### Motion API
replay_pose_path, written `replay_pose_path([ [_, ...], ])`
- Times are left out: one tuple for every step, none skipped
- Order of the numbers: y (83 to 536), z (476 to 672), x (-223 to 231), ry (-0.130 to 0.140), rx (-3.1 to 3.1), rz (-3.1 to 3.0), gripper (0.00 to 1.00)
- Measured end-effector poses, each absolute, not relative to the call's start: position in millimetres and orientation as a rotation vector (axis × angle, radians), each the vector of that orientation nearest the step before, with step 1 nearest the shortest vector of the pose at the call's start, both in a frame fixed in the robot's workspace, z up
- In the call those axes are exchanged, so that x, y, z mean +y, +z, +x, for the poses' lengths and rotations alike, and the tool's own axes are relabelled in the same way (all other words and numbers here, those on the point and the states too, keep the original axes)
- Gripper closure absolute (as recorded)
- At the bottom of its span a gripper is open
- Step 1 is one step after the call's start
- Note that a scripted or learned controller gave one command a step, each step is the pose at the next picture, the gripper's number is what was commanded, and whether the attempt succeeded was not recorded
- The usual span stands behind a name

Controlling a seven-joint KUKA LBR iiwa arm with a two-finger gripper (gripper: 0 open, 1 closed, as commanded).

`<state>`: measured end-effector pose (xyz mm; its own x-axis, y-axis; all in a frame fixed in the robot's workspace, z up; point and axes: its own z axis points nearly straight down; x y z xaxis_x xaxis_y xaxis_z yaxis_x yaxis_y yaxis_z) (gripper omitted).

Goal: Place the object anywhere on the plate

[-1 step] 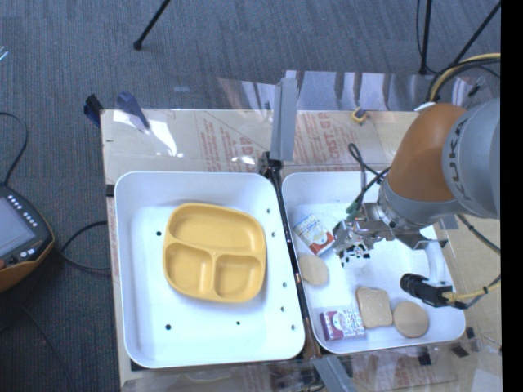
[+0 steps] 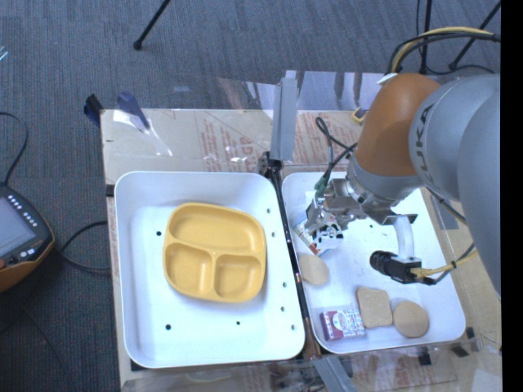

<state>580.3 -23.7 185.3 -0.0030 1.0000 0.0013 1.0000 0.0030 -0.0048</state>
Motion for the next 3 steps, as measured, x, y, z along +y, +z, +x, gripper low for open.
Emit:
replay_pose_path([
  [184.0, 561.2, 77.1, 0.008, -2.224, -2.209, 1.00],
  [126.9, 561.2, 118.3, 0.006, -2.219, -2.220, 1.00],
  [136.2, 616.1, 146.9, 0.008, -2.216, -2.222, 1.00],
])
